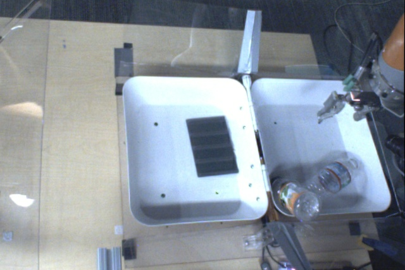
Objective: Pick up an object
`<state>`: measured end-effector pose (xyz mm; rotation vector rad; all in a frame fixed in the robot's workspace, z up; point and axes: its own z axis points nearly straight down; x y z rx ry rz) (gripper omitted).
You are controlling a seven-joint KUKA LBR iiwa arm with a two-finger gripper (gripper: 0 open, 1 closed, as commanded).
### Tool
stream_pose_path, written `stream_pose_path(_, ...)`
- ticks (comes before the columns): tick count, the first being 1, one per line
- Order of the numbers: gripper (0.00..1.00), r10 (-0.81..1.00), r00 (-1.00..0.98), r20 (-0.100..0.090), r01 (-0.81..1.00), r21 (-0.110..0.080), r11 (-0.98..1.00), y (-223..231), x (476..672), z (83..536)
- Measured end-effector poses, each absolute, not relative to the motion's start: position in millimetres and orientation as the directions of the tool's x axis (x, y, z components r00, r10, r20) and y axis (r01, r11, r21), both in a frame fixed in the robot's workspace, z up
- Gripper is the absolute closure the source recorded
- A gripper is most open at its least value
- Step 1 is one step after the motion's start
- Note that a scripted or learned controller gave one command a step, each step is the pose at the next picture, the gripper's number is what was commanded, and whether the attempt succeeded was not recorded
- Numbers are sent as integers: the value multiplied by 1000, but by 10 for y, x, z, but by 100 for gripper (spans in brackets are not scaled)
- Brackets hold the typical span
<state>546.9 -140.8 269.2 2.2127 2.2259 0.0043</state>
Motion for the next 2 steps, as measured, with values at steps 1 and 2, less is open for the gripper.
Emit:
stream_pose_path(1,100,1000,-10,0,1000,10,10,-1393,5489,2807)
stream_pose_path(2,0,1000,-10,0,1000,10,10,-1393,5488,2807)
